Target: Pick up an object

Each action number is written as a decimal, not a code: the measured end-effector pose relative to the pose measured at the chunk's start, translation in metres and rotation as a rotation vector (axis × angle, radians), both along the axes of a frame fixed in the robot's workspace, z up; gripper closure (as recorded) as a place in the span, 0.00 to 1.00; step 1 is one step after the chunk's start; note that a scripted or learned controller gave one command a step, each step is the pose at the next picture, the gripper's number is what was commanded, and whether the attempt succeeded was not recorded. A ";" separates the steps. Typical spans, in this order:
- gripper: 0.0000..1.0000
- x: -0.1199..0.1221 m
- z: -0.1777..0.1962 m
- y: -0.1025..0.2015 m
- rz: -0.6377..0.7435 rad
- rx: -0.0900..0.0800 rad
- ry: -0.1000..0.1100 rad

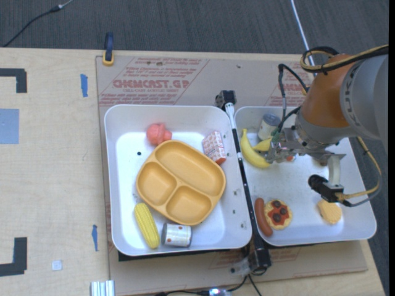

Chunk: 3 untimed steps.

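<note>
— Two bins (117,165) are sitting side by side; where is the gripper (279,148) hanging?
— Over the right bin (361,224), just beside the banana (252,155) lying at its left wall.
— Is it pinching anything?
— Can't tell; the wrist is hiding it.

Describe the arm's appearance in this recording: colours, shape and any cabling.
The arm is a thick, rounded grey cylinder with an orange band above the wrist. Black cables loop around the band, and another trails off a small black fitting. The gripper end is dark metal hardware.
</note>
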State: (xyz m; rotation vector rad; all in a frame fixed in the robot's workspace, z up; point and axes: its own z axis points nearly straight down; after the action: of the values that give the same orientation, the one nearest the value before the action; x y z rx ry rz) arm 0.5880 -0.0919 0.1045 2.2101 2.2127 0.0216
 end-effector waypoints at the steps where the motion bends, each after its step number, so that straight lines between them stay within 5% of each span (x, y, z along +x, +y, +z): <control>1: 1.00 -0.053 0.081 0.036 0.000 0.001 0.018; 2: 1.00 -0.032 0.068 -0.014 -0.001 -0.002 0.017; 3: 1.00 0.031 0.058 -0.072 -0.001 -0.001 0.018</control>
State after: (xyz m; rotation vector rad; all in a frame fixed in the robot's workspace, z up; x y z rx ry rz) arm 0.6188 -0.1638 0.1620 2.2203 2.2198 0.0002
